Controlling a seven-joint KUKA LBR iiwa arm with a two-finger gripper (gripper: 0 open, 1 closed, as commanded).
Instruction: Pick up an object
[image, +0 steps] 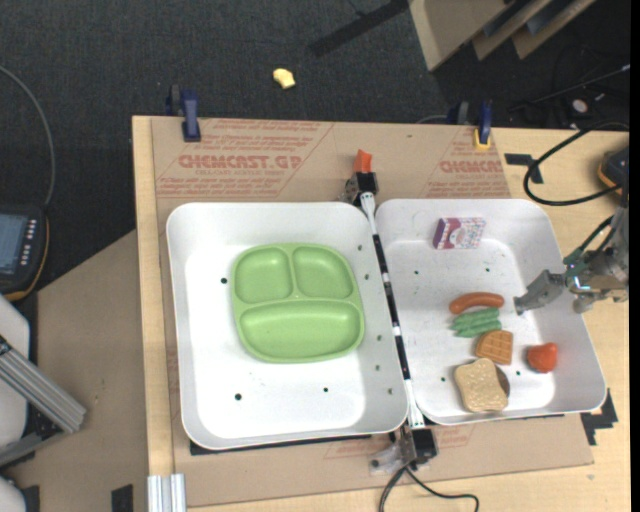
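Note:
The right bin holds several toy foods. A pink and white carton lies near its far wall. A red-brown sausage lies at the middle, with a green pea pod just below it. An orange waffle comes after that, and a bread slice sits by the near wall. A red tomato rests to the waffle's right. My gripper hangs over the bin's right side, above the tomato and right of the sausage. It is open with nothing between its fingers.
The left bin holds a green divided plate. A black rail with clamps runs between the two bins. Cables lie on the bench at the far right. A small yellow object lies on the floor beyond the bench.

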